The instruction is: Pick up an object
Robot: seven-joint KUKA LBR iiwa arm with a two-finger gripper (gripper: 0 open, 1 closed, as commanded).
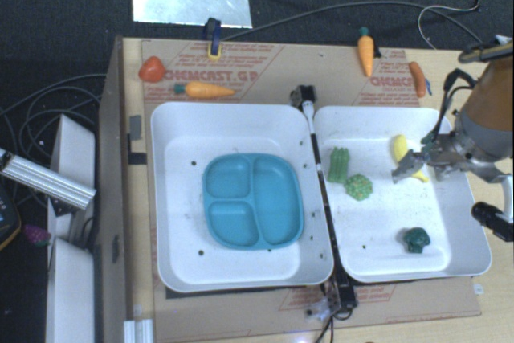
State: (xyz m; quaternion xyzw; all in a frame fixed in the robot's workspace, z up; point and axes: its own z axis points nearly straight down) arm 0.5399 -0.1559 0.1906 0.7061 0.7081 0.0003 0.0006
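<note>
1. Step in hand: you are in the approach stage of the pick. The gripper (411, 165) is low over the right bin (377, 261), near its far right side, and nothing is seen lifted off the bin floor.

2. State of the jaws: I cannot tell whether they stand wide or narrow; the wrist and the dark metalwork hide the gap from this slanted view. No object is visible between them, so treat the pick as not yet made.

3. Nearest candidate: the yellow object (400, 147) lies on the right bin floor, touching or just beside the jaws on their far-left side. A yellow sliver shows below the gripper as well, which may be part of the same piece; this is too small to confirm.

4. Other candidates in the right bin: the green pod (339, 165) and the light green lump (359, 187) lie near the dividing wall, left of the jaws; the dark green piece (415, 238) lies nearer the camera, well apart.

5. Left bin (185, 124): it carries the blue divided plate (252, 200), away from the arm.

6. Next move, in my judgement: you need the jaws centred over the yellow object, then closed and raised. It sits offset, so a nudge aside is a risk.
</note>
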